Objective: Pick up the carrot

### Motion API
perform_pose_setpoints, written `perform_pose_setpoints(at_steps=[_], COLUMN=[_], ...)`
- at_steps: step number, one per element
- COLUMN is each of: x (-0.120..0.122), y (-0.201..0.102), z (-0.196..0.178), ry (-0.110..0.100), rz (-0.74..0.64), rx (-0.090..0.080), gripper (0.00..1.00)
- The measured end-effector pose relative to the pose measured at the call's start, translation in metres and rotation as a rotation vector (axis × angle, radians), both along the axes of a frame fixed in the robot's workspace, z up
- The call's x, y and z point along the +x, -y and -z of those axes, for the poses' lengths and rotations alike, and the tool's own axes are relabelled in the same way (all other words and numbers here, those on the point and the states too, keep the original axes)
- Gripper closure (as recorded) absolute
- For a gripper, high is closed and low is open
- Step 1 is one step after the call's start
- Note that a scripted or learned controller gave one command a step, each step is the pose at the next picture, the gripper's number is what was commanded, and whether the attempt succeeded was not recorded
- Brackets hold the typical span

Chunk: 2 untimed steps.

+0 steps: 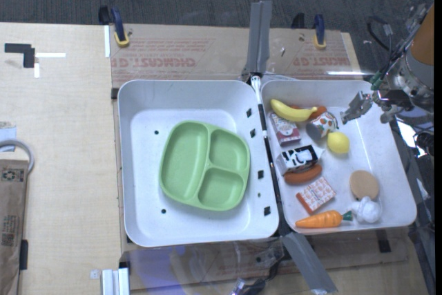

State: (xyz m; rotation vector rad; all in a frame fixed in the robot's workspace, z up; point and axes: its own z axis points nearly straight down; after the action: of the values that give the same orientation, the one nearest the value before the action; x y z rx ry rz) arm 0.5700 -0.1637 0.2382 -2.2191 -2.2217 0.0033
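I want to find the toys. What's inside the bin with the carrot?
The right bin holds the carrot, a banana, lemon, hot dog, small packets, a cookie and a white thing. Anything beneath them is hidden.

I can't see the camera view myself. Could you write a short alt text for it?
An orange carrot lies untouched at the near edge of the right white bin, among a banana, a lemon and other toy foods, while the robot's gripper hovers over the bin's far right side. The left white bin holds a green divided plate.
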Motion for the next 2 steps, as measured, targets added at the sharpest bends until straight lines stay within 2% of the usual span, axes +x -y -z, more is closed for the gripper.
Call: perform_pose_setpoints(at_steps=[1, 2], x=[-0.059, -0.093], y=[-0.043, -0.021], z=[0.056, 0.052], ry=[-0.003, -0.001], rz=[0.276, 0.241], rx=[0.0, 0.0], gripper=[0.0, 0.0])
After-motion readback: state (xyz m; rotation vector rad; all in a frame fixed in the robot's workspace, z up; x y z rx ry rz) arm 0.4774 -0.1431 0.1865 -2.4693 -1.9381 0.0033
